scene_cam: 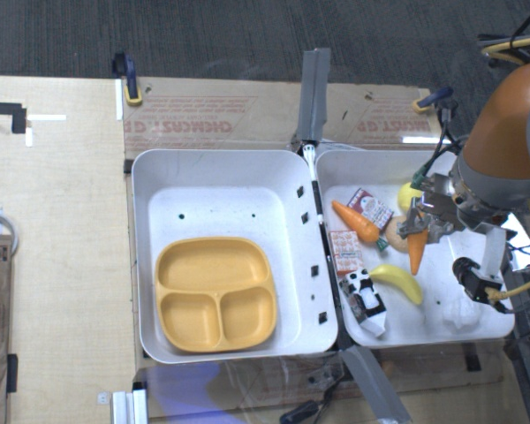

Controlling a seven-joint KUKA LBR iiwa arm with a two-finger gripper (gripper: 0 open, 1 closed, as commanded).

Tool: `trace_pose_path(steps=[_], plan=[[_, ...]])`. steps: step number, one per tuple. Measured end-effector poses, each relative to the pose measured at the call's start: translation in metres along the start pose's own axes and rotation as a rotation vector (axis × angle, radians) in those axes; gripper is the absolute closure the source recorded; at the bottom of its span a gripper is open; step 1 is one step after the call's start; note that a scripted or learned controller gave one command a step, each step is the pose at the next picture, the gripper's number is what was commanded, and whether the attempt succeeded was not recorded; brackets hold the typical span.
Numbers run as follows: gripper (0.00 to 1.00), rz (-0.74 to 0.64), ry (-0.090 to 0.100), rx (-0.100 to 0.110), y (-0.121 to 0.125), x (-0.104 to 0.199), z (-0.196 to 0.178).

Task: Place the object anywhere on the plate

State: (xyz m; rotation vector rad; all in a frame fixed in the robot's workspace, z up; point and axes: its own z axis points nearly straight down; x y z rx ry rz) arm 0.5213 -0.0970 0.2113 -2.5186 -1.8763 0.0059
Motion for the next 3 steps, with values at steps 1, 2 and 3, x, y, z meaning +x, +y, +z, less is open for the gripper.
trace_pose_path(steps=[1, 2, 3], plan=[[1.0, -0.311, 0.0, -0.001, 0.039, 0.068, 0.021], [1.0, -0.501, 0.0, 0.001, 0.018, 0.133, 0.021], [1.0, -0.618, 0.0, 0.001, -0.046, 0.205, 0.022]])
